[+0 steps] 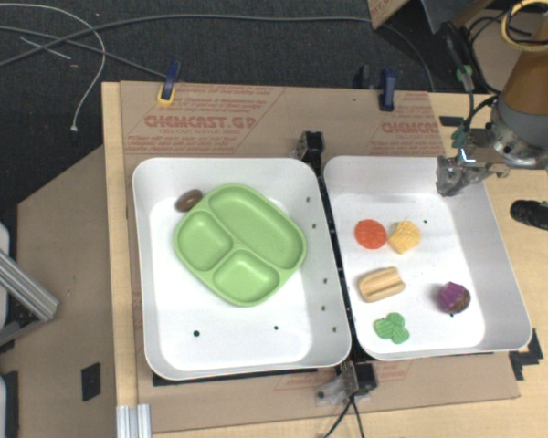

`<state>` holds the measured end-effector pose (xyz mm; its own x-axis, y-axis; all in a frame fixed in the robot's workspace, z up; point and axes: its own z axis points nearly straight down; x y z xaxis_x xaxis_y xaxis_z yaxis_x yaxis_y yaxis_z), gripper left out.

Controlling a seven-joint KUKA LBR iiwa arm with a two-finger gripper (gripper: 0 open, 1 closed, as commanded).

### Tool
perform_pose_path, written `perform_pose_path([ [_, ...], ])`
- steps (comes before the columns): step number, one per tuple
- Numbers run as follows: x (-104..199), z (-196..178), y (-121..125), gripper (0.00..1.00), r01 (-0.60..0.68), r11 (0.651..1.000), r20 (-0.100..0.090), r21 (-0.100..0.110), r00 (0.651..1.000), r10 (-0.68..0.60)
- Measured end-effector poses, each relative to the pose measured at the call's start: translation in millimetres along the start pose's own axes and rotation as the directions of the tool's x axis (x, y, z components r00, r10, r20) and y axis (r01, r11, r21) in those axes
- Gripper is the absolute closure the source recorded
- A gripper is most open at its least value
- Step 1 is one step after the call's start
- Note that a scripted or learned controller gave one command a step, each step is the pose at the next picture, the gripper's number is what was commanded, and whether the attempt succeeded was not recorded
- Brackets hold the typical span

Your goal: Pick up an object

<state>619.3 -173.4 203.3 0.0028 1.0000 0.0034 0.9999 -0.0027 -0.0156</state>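
The right bin [493, 245] holds several toy foods: an orange-red tomato [371, 234], a yellow corn piece [404, 236], a tan bread roll [381, 284], a green broccoli [392, 328] and a purple piece [453, 297]. My gripper [451, 181] hangs over the bin's far right corner, well above and to the right of the foods, with nothing seen between its fingers. The arm's orange band [532, 80] rises at the right edge.
The left bin [155, 272] carries a green divided plate [240, 243] and a small brown object [190, 200] by the plate's far left rim. Two clamps [170, 80] [387, 88] hold the cardboard base at the back. Cables lie on the floor behind.
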Motion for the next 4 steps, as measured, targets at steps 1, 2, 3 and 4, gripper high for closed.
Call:
perform_pose_path([
  [1,0.5,-9.2,3.0,0.0,0.003,1.0,0.003,-0.015,1.0,-0.003],
  [2,8.8,36.1,2.5,0.0,0.004,1.0,0.001,-0.01,1.0,-0.004],
  [3,10.7,79.6,-2.1,0.0,0.003,1.0,0.001,-0.01,1.0,-0.003],
  [4,11.2,119.6,-1.3,0.0,0.003,1.0,0.002,-0.013,1.0,-0.003],
])
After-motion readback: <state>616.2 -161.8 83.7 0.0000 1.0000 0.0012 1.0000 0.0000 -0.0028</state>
